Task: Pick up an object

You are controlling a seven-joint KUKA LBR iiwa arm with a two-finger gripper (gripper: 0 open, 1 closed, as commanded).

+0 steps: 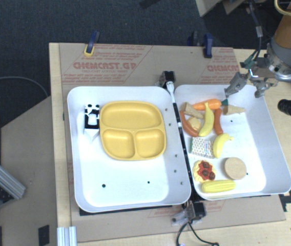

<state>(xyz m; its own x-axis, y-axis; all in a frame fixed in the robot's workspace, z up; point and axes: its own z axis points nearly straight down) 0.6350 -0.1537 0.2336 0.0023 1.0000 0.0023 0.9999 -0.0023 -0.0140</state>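
The claw [248, 85] hangs over the far right corner of the right bin [268, 137], its two fingers spread apart with nothing between them. From where I stand it looks like the approach step: no object has been taken yet.

The pickable things lie clustered along the left half of that bin: a carrot [208, 105] and a banana [207, 121] nearest the claw, a lemon [221, 144] in the middle, then a round tan disc [234, 168] and a corn cob [217, 186] toward the near edge. The carrot is closest, so I'd guess the next move is a short shift left and a drop onto it, though it touches the banana and a clean grip will need care.

The right side of that bin is open white floor, good room for descending. The far rim sits just beside the claw. The left bin [84, 178] holds a yellow divided tray [132, 129].
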